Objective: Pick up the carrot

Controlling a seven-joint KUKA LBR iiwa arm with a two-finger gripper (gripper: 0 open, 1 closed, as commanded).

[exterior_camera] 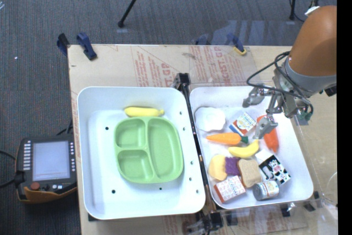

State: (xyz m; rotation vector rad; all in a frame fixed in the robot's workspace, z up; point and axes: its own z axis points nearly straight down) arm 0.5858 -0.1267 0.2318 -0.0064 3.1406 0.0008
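The carrot (224, 138) lay in the right bin (302, 161), just above a banana (244, 149), while the gripper (265, 125) hovered to its right with jaws spread and holding nothing, apparently poised to descend for a grasp.

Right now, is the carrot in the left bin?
No, the carrot lies in the right bin, beside a small banana.
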